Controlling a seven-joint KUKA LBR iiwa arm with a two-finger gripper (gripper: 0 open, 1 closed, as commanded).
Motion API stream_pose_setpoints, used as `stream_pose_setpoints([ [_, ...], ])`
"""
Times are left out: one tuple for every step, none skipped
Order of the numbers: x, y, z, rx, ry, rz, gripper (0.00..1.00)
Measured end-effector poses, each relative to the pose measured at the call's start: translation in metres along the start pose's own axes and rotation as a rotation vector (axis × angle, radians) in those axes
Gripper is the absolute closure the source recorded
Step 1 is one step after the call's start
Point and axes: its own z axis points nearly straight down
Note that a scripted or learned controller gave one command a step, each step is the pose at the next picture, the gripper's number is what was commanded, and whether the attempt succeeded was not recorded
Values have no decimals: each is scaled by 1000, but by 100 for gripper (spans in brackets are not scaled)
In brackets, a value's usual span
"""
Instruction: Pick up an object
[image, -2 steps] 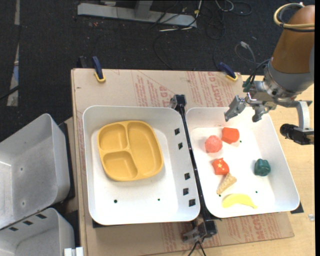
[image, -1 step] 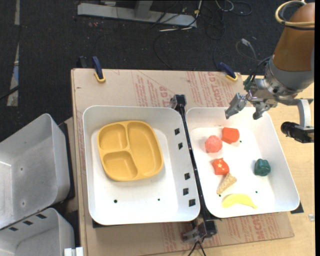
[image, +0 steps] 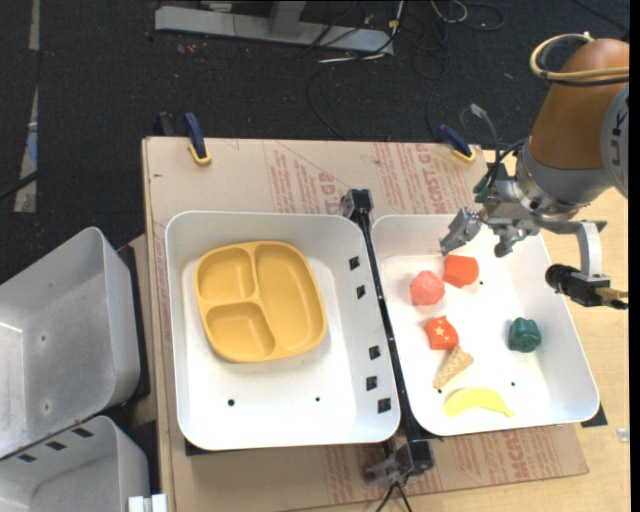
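Observation:
The right bin (image: 560, 400) holds several small toys: an orange-red block (image: 461, 270), a pink rounded piece (image: 427, 288), a red piece with a yellow star (image: 442, 332), a tan cone (image: 452, 366), a yellow banana (image: 476, 402) and a dark green lump (image: 524, 334). My gripper (image: 483, 236) hangs over the bin's far end, just above and behind the orange-red block. Its two fingers are spread apart, with nothing between them.
The left bin (image: 190, 400) holds a yellow divided plate (image: 261, 300). Clamps (image: 197, 140) pin the cardboard at the back edge. A black divider (image: 375, 310) runs between the bins. Grey tubs (image: 60, 330) stand off the bench at left.

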Motion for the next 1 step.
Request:
stream_pose_setpoints([
  [0, 3, 65, 2, 1, 0, 0],
])
